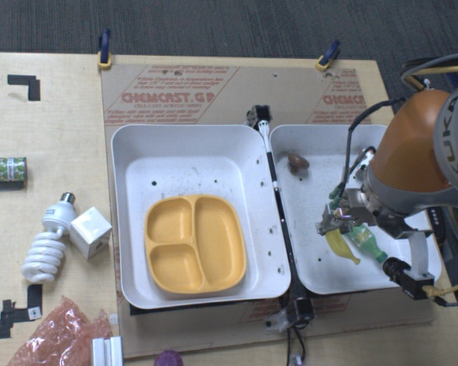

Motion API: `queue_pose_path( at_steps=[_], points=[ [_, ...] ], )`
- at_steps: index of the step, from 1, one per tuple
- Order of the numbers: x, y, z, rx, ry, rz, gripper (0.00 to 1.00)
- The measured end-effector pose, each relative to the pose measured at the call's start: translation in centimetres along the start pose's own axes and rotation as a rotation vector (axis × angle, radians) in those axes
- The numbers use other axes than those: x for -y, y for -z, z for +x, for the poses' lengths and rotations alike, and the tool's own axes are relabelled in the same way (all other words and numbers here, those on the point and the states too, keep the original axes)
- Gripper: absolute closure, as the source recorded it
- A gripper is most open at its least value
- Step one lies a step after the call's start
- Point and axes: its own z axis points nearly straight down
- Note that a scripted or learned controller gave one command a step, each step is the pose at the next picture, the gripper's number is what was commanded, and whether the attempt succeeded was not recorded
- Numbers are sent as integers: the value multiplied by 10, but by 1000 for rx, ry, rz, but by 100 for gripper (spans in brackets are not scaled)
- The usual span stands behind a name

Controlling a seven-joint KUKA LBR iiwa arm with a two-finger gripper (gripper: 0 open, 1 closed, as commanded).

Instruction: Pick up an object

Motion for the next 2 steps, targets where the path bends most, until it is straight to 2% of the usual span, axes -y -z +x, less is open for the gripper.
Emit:
queue_pose_path(
  at_steps=[1,2],
  points=[
    [1,0,-16,0,-1,0,100],
    [-1,15,23,0,2,-3,100]
  ],
)
